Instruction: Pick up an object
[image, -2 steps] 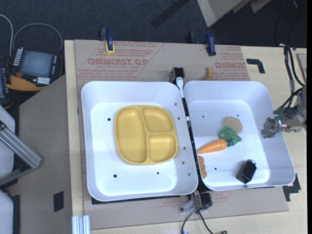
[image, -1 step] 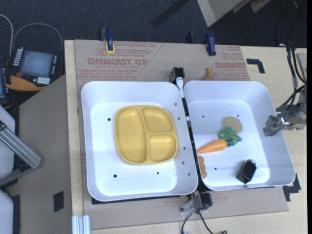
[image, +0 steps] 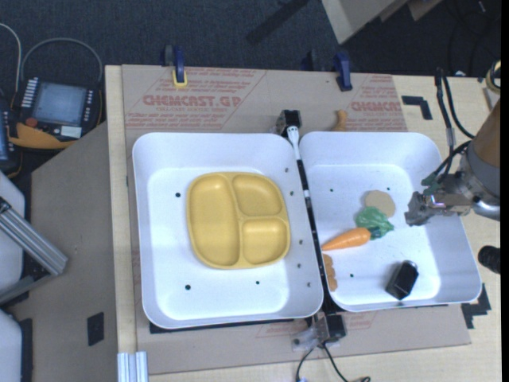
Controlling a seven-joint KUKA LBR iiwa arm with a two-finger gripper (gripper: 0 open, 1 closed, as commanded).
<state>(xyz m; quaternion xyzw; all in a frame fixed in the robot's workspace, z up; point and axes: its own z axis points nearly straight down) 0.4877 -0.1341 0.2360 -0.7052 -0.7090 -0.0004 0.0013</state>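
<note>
Two white bins: the left bin (image: 151, 237) has one yellow divided plate (image: 237, 219), the right bin (image: 350, 153) one toy carrot (image: 350, 239), one tan disc (image: 380, 203), one black block (image: 402, 279), with bare floor around them. Gripper (image: 421, 210) hovers at the right wall; can't tell its state, wrist's cut off.

The arm (image: 487, 153) is cut off by the right edge. The gripper (image: 421, 211) is too small to tell its finger state.

yellow plate (image: 237, 219), orange carrot (image: 347, 240), white bins (image: 151, 213)
</note>
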